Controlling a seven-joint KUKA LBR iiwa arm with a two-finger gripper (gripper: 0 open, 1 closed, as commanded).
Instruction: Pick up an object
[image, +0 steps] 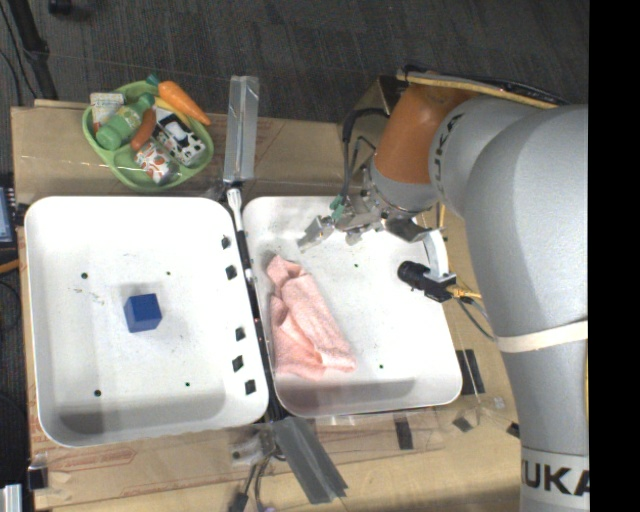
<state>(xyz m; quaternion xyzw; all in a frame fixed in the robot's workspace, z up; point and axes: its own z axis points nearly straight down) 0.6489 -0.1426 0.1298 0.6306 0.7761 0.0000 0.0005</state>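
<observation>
Pink and soft, the towel (306, 320) lay crumpled in the right bin (425, 385), close to that bin's left wall. Its long side ran from the upper left down toward the lower right of the frame. The hand (322, 228) hung near the top of the same bin, just above the towel's upper end in the picture and a little to the right. So the towel was the nearest thing to grab — it lay below the hand in the frame, a short way off, not touching it.

The hand's thin fingers (311, 234) pointed left and looked a little spread, with nothing between them. It was small and blurry, so how far open it was stayed hard to tell.

A blue cube (143, 311) sat alone in the left bin (60, 420), well apart from the hand, across the wall between the two bins. A green bowl (122, 170) of toy food stood on the tabletop (300, 140) at the upper left, outside both bins.

The big grey arm (500, 220) covered the right side of the right bin. Whether the hand hung high or low over the bin floor could not be told from this slanted look — so the drop to the towel was a guess.
</observation>
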